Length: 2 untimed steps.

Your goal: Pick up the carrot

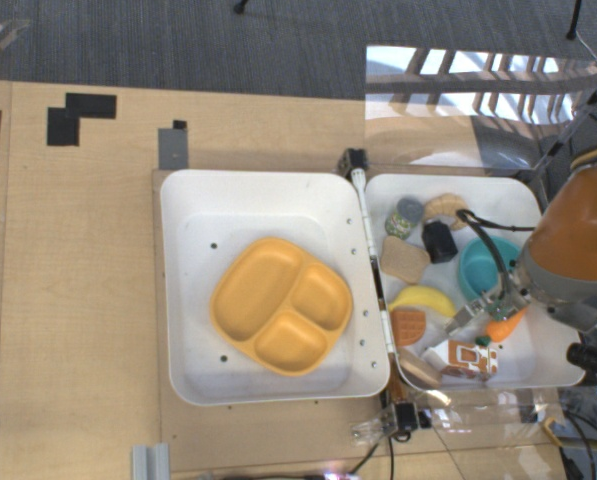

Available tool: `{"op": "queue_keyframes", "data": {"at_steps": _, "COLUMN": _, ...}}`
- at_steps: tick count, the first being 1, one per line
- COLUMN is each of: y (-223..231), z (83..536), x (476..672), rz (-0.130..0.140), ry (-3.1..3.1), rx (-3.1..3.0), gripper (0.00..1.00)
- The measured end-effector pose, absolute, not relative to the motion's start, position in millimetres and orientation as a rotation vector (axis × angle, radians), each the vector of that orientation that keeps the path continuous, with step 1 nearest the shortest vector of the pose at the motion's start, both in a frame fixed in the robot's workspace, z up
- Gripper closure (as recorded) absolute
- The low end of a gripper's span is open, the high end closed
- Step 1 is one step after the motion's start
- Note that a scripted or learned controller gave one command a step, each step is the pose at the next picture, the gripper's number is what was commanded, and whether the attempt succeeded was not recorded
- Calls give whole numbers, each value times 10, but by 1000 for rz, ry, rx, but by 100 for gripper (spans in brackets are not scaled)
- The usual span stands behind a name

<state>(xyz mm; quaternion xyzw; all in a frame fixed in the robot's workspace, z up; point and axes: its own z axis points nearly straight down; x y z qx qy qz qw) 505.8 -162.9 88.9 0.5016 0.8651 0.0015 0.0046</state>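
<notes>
Carrot (505, 324) in right bin (548, 363), toward its right wall, orange, lying at a slant just below teal bowl (481, 268). End effector (490, 314) down in same bin, tips right at carrot's left end, touching or nearly; can't tell if apart or together, can't tell if carrot's between them. Arm (578, 243) coming in over bin's right edge, orange band visible. Also in right bin: banana (425, 300) near middle, black block (439, 240) & grey round item (409, 211) toward far left corner, small printed box (471, 359) near front edge. Left bin (193, 268) w/ yellow divided plate (282, 304) at centre. Both bins side by side on wooden bench (68, 318).
</notes>
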Motion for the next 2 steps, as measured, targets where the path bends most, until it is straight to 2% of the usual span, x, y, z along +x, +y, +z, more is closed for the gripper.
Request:
{"op": "queue_keyframes", "data": {"at_steps": 1, "y": -1644, "z": 889, "x": 4928, "rz": 15, "ry": 2494, "rx": 1890, "gripper": 0}}
{"op": "queue_keyframes", "data": {"at_steps": 2, "y": -1967, "z": 890, "x": 4926, "rz": 11, "ry": 2641, "rx": 1674, "gripper": 0}}
